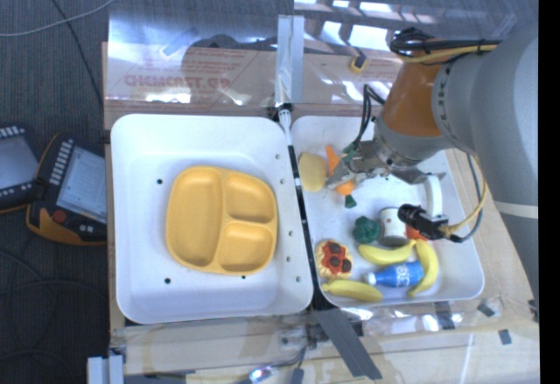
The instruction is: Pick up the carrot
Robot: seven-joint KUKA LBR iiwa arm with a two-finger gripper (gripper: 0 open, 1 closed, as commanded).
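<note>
Nearest you, at 6 o'clock in the right bin (pixel 459 242), lie a banana (pixel 350 289) and a blue can (pixel 398 275), touching. A second banana (pixel 429 264) curves along the can's 3 o'clock side. Just beyond, you find a red-and-yellow toy food (pixel 332 258) at 7 o'clock, a third banana (pixel 385 253) near the centre, and a green vegetable (pixel 366 227) at that banana's 11 o'clock.

The left bin (pixel 140 225) holds a yellow divided plate (pixel 223 220) at its centre.

Farther back, the gripper (pixel 352 172) stands low at 11 o'clock in the right bin. You cannot tell whether it is released or clenched. The carrot (pixel 332 158) lies at the gripper's 10 o'clock, close against it, and a small orange-and-green piece (pixel 348 192) shows at its 6 o'clock. A pale yellow round fruit (pixel 311 171) rests beside the carrot, against the dividing wall. Farthest, the arm's orange band (pixel 411 107) rises at 1 o'clock.
</note>
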